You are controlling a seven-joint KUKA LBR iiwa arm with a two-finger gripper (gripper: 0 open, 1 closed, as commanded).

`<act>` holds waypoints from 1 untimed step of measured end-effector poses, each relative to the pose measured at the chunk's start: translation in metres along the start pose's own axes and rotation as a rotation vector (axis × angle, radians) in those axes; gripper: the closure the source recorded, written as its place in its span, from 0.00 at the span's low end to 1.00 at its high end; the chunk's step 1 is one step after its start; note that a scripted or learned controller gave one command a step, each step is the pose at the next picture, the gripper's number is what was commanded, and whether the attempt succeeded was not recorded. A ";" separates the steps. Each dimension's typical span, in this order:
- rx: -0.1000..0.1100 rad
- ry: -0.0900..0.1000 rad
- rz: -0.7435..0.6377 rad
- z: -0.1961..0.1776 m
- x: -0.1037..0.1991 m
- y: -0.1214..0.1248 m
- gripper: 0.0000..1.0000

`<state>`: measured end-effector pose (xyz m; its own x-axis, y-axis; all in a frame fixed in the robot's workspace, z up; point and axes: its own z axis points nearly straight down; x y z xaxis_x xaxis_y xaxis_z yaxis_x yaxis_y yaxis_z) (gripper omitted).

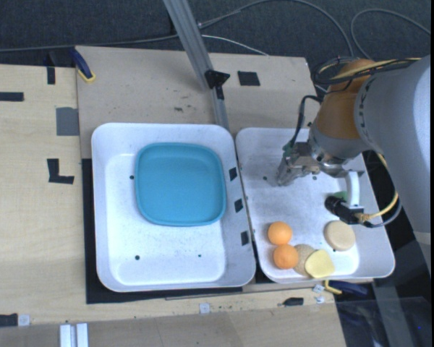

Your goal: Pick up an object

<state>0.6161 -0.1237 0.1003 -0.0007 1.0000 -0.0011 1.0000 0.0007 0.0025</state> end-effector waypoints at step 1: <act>-0.001 0.001 0.000 -0.049 -0.005 -0.007 1.00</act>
<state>0.6089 -0.1288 0.1491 -0.0003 1.0000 -0.0005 1.0000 0.0003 0.0033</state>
